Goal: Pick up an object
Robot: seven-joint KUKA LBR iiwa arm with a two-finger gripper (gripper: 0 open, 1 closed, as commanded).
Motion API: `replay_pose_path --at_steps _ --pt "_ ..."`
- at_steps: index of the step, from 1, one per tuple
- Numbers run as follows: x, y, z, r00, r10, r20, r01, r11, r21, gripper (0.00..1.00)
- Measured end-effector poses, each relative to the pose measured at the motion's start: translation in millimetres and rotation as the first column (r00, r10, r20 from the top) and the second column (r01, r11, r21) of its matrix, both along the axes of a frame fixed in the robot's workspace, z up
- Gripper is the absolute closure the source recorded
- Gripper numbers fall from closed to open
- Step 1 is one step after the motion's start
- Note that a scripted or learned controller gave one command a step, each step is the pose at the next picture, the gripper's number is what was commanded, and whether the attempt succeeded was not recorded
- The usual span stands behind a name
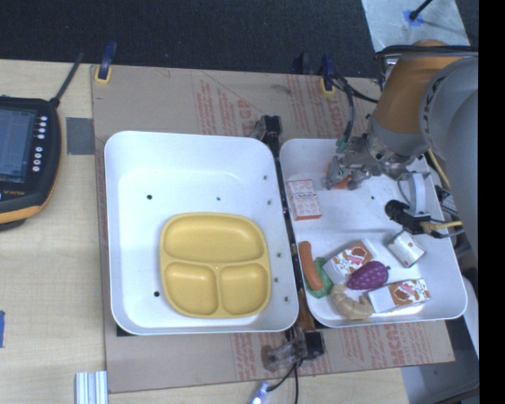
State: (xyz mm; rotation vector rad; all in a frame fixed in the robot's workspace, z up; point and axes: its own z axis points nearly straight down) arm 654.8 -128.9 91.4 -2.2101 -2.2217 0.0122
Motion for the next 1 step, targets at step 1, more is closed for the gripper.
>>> replay_pose_path --at_steps 1 --pt "-67.6 74.3 101.2 1.000 0.001 0.008 -0.001 1.000 -0.001 1.00"
